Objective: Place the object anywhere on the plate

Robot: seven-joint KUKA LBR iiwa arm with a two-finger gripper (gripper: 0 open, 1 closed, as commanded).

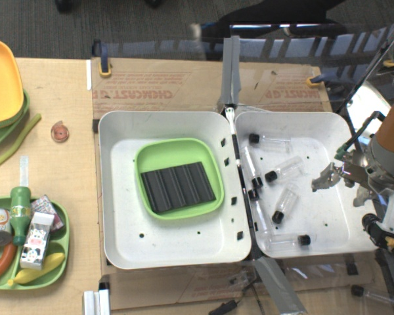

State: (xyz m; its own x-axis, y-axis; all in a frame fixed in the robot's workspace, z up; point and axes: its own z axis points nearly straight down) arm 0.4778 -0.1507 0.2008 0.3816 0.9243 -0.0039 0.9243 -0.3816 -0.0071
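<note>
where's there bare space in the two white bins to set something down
Left white bin: the floor strip around the square green plate holding a dark ribbed block, widest along the near wall. Right white bin: clear capped vials crowd its left half; the gripper hangs over the right.

Green plate (pixel 213 169), black ribbed object (pixel 178 186), white bins (pixel 118 241)

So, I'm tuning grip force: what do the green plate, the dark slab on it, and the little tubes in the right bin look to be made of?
Green plate: likely moulded plastic, with uniform colour and a soft sheen.
Dark slab: probably rubber or foam, matte and ribbed; I can't tell which.
Tubes: clear plastic or glass, see-through bodies with black caps.
</note>
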